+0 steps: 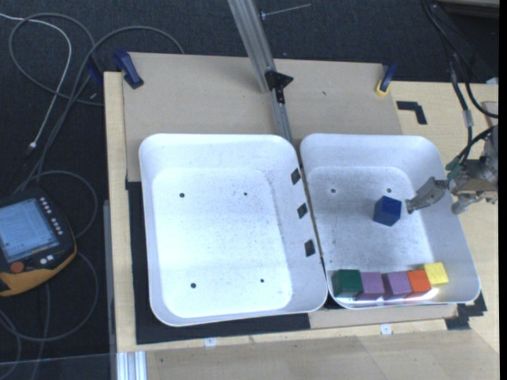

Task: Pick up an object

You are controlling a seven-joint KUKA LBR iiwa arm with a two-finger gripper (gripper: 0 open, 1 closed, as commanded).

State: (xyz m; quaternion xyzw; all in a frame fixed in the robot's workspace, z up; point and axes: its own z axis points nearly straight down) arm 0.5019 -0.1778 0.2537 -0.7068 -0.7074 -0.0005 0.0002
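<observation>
Table (pixel 238 77) carries two white bins side by side; left bin (pixel 222 224) and right bin (pixel 372 153); end effector (pixel 432 192) reaches over the right bin's right rim, low, cannot tell how its grip stands; blue cube (pixel 386 210) lies mid-bin, just beside the tip; green (pixel 346 282), purple (pixel 383 283), orange (pixel 418 280), yellow (pixel 436 274) blocks line the near wall
</observation>
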